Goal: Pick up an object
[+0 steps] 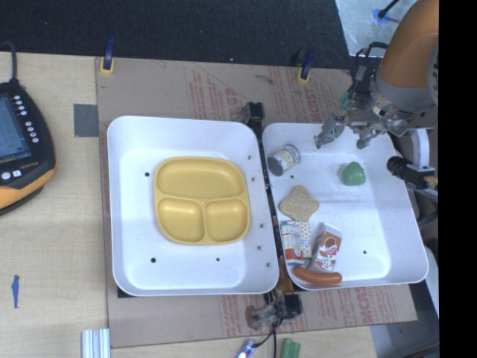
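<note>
The right bin (387, 222) holds a small silver can (283, 159) on its side, a green round object (353, 174), a tan cookie-shaped piece (298, 203), two small printed packets (297, 239) (327, 248) and a hot dog sausage (317, 277) at the front edge. My gripper (346, 134) hangs over the bin's back edge, its two fingers spread apart with nothing between them. It is up and left of the green object and to the right of the can.
The left bin (127, 200) holds a yellow divided plate (201, 200). A teach pendant (19, 144) lies on the bench at far left. Clamps (108, 54) (303, 62) pin the cardboard at the back. A clip (256, 112) sits between the bins.
</note>
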Controlling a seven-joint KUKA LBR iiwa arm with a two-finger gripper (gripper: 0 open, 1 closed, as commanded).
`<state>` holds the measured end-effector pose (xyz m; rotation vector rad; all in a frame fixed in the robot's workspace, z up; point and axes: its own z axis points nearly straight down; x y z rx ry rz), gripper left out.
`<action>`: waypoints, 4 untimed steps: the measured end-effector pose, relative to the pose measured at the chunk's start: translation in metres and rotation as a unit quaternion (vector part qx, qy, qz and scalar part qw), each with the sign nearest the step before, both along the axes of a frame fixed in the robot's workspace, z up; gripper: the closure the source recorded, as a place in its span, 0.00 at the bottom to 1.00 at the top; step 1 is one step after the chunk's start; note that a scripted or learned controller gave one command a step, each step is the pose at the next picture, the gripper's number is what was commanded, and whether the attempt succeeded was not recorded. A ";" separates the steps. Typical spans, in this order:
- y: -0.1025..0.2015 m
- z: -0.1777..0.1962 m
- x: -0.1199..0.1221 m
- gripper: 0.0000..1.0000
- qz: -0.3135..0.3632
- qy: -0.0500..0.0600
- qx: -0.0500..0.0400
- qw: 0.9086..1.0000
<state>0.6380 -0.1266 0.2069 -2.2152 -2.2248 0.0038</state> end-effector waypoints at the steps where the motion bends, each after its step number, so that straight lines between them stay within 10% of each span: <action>1: 0.030 -0.091 -0.046 0.00 0.000 0.001 0.000 1.000; 3: 0.028 -0.113 -0.088 0.00 0.001 -0.003 -0.001 1.000; 4: 0.027 -0.103 -0.087 1.00 0.003 -0.002 -0.002 1.000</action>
